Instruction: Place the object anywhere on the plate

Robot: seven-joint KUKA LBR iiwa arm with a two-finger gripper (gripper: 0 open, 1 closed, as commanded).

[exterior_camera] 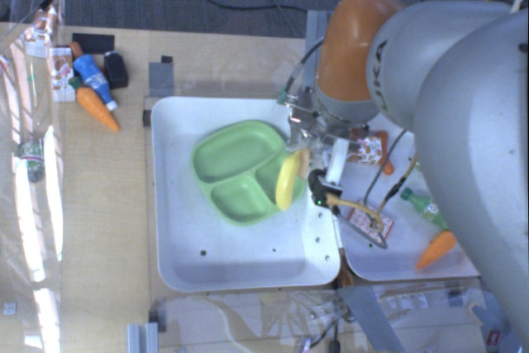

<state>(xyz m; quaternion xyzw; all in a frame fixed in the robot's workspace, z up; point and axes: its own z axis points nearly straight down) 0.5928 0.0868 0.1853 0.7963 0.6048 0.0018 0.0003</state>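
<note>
Nearest you, the left bin's (248,273) front wall is lying just below the green plate (240,169), your landmark, which is sitting in that bin so the arm can reach it from the right. At the plate's right rim the banana (287,180) is hanging upright, apparently pinched at its top by the gripper (300,146), seemingly poised for release over the plate. Beyond the plate's far left, a toy carrot (97,108) is lying on the bench.
</note>
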